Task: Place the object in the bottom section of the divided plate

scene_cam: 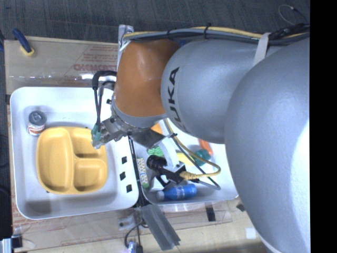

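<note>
**Left bin: plate, can, gripper at plate's rim**

We log a yellow divided plate [55, 162] lying flat in the left bin [21, 194], one long section to the view's left and two smaller ones to the right. A small round can [36, 121] stands just beyond the plate's upper left corner. The gripper [100, 139] hangs over the right rim of the upper small section. A small teal thing [96, 135] shows at its tip. We cannot tell whether the gripper is apart, together or clamped on it. In the right bin [226, 194] we note a blue bottle [179, 192] near the lower wall, among other small items partly hidden under the arm [210, 88].
</note>
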`<move>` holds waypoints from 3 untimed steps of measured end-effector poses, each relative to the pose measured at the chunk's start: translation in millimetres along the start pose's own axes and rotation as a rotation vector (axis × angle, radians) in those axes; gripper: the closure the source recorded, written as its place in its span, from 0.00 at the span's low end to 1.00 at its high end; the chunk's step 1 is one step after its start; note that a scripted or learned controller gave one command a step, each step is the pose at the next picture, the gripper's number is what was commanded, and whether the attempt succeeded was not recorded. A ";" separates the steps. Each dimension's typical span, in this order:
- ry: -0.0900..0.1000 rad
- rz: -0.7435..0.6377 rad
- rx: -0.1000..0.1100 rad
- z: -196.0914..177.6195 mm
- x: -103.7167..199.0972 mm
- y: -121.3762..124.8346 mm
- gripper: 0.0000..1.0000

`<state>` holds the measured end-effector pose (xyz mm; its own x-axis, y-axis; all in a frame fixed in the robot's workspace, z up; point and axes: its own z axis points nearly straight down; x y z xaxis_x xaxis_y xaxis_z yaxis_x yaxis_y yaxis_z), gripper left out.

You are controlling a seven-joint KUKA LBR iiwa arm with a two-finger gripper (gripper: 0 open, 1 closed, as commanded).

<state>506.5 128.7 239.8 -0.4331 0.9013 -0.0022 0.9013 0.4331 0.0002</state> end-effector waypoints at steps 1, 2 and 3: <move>0.001 0.141 -0.002 -96.1 23.6 -20.9 1.00; 0.002 0.026 0.004 33.6 62.8 -2.8 1.00; 0.000 0.023 0.005 25.1 62.5 -1.9 1.00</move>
<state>477.7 184.2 214.5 -0.4124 0.9110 -0.0020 0.9110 0.4123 -0.0047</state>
